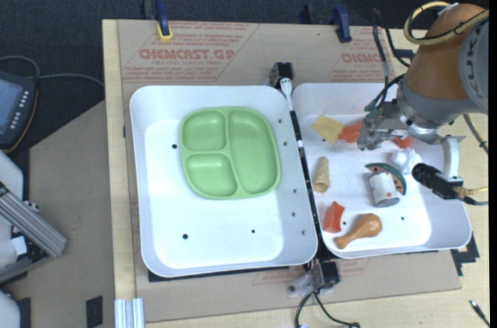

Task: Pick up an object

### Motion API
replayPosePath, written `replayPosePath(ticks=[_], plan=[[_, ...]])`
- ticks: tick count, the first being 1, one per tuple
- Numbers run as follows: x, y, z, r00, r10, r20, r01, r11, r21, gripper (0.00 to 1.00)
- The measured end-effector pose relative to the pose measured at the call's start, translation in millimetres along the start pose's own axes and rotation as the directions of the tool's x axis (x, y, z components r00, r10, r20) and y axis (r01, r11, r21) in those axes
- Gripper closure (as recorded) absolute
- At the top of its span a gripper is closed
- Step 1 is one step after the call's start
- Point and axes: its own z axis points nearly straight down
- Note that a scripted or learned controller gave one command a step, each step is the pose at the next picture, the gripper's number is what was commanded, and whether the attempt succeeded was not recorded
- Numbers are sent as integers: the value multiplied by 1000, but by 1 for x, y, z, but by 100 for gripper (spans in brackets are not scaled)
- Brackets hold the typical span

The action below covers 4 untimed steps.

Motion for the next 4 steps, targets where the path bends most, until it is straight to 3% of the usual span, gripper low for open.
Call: replayPosePath(ticks=[2, 4], plan=[[9, 0, -89, 1000, -2, 0, 2, 1000, -1, 100], [116, -44, -98, 1000, -6, -4, 6, 1000, 9, 100]])
